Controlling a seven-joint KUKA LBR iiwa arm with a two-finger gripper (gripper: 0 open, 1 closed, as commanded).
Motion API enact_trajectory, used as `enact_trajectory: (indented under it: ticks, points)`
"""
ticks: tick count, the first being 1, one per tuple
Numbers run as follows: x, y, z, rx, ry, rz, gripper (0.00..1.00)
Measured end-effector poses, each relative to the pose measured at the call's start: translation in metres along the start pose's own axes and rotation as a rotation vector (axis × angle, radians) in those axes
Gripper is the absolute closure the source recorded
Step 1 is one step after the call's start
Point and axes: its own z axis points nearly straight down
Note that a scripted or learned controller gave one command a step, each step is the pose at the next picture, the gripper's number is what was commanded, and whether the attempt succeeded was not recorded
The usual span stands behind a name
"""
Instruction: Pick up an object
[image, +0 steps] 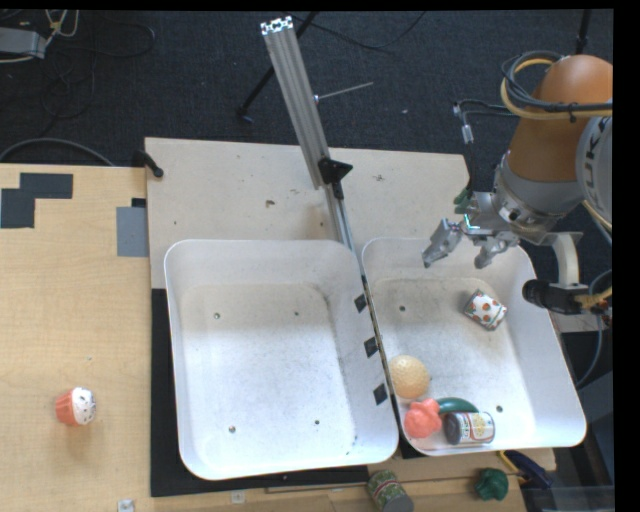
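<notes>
Dice-patterned block (485, 309), ball (409, 376), can (469, 428) in right bin (545, 345)

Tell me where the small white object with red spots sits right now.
In the camera view, the white red-spotted object lies in the right bin, toward its upper right, just below the gripper and above the tan ball.

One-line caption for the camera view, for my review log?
Open two-finger hand above the right white bin, near a small red-and-white object.
</notes>
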Motion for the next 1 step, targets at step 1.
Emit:
enact_trajectory:
  ticks: [1]
  points:
    - [-0.0002,0.0008,-0.0028,-0.005,-0.001,0.000,0.00]
